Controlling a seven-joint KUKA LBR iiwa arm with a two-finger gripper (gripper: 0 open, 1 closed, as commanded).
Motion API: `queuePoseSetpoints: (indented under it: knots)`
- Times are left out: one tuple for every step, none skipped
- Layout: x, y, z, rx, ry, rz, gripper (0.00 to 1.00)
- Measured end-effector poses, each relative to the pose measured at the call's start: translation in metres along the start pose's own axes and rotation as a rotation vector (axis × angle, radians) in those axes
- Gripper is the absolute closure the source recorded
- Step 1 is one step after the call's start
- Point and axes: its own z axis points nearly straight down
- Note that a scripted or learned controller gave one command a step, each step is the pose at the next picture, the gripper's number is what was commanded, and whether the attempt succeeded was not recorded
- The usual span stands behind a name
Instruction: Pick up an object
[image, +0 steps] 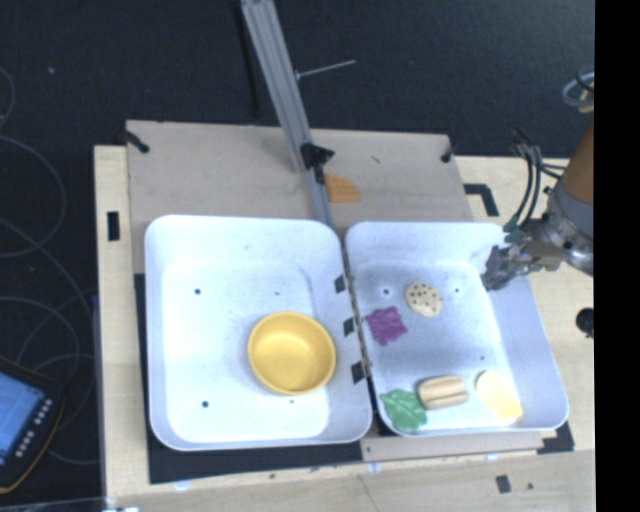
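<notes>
Although no single target was specified, the right bin (520, 330) offered five candidates, and the gripper (497, 268) stood over that bin's upper right rim, at the end of the arm (570, 215). Whether the jaws were open or closed could not be determined at this resolution, and no object showed between them.

Handling, as judged:
- The cookie (424, 298) lay nearest, a short way to the camera's left of the jaws and slightly toward the camera. It appeared a rigid, light toy; a grip across its round edge seemed suitable.
- The purple piece (385, 324) lay beyond the cookie. It looked flat and probably soft, so little height was available to pinch.
- The bread roll (442, 391) lay well toward the camera from the jaws. Its short axis seemed the best grip line.
- The yellow lemon-like piece (498, 394) lay just beside the roll. Its smooth, rounded skin could slip.
- The green leafy piece (403, 408) lay against the roll's other end and looked thin and flexible.

Appearance: the cookie was pale tan with dark specks; the roll was tan and oblong.

The yellow bowl (291, 351) sat in the left bin (200, 260), well apart from the jaws.
</notes>
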Motion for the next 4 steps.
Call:
queuePoseSetpoints:
  knots:
    - [0.052,-0.001,-0.006,0.000,0.002,-0.001,1.00]
    - [0.107,-0.008,-0.011,0.001,0.002,-0.001,1.00]
    - [0.166,-0.006,-0.005,0.003,0.002,0.000,1.00]
    - [0.218,-0.022,0.007,0.002,0.000,0.001,1.00]
